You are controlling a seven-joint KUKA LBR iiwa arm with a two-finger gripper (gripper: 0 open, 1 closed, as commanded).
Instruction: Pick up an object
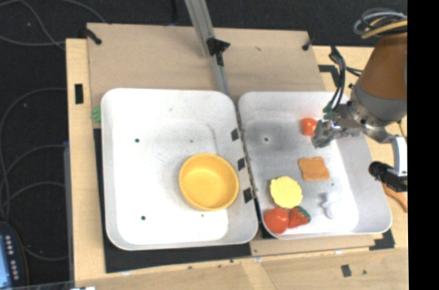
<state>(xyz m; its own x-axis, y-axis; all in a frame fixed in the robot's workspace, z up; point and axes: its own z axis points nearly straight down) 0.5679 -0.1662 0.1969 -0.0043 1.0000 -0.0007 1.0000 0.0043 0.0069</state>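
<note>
A grey robot arm [384, 86] with an orange band reaches in from the right over a wooden bench [274, 52] that carries two shallow white bins side by side. Its gripper [322, 134] hangs low over the upper part of the right bin [274, 110], just beside a small red-orange ball [308, 125] that sits immediately to its left. Whether the gripper touches the ball cannot be told from this angle, and the hand's state cannot be told either, since the metal at its tip blurs together; nothing is seen held in it.

Below the gripper, near the middle of the right bin, lies a flat orange-brown square like a slice of toast [314, 168]. Further down and to the left rests a yellow, bumpy-edged piece [285, 191], and touching its lower edge, in the bin's bottom left corner, is a red toy shaped like a tomato [276, 220] with a red strawberry [299, 216] pressed against its right side. A small pale grey object [328, 205], hard to make out against the white floor, lies to the right of them.

The left bin [137, 117] holds a yellow bowl [208, 181], upright, toward its lower right. A slanted metal pole [195, 4] rises from the bench behind the bins, and loose cables [27, 21] trail over the dark floor at left.
</note>
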